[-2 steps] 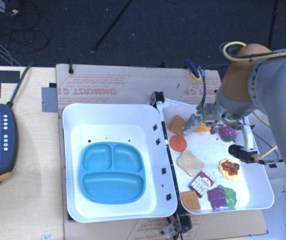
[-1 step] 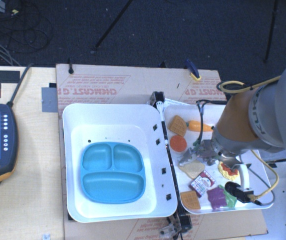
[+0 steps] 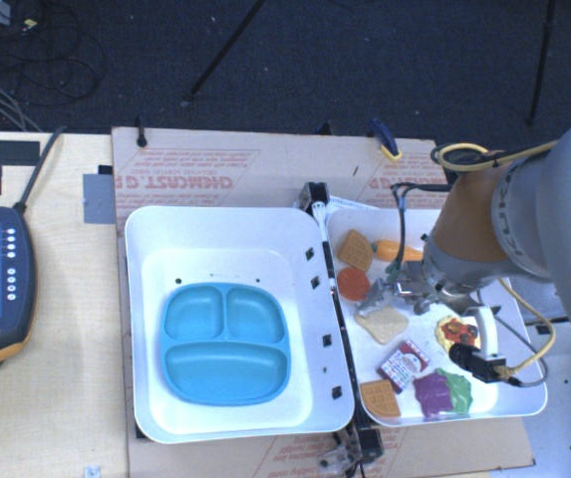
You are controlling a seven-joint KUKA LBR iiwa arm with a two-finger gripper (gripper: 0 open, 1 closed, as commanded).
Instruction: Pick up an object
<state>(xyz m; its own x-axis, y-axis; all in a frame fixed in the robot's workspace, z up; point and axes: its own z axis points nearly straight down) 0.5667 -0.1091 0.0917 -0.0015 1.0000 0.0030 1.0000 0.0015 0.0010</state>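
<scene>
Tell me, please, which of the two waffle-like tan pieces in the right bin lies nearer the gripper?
The upper waffle piece, beside the red disc, lies nearer the gripper; the other waffle piece sits at the bin's front edge.

Cardboard-topped bench (image 3: 215, 172) bears two white bins (image 3: 227, 229).

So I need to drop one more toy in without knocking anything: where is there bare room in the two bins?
Left white bin: bare floor all round the blue three-compartment plate, widest along the top wall. Right white bin: crowded with the waffle-like cracker, red disc, purple block and the gripper; bare strips are narrow.
</scene>
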